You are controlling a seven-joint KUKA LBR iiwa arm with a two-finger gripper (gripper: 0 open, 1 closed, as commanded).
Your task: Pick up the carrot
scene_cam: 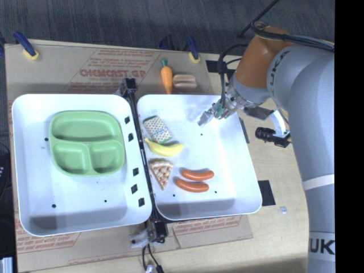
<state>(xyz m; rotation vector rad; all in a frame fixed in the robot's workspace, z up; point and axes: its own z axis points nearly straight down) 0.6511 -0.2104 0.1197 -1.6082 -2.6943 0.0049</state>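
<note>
Orange toy carrot with green top (166, 77) lies on the cardboard above the right white bin (242, 169), top centre of frame; gripper (211, 115) hovers lower right, fingers narrowly parted, holding nothing.

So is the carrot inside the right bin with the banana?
No, the carrot lies on the cardboard beyond the right bin's far rim.

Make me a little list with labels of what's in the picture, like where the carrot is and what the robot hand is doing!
carrot: on the cardboard behind the right bin, outside it
beside carrot: hot dog bun
gripper: above the right bin's back part, holding nothing
right bin food: banana, two sausages, pizza slice, packet
left bin: green tray
</note>
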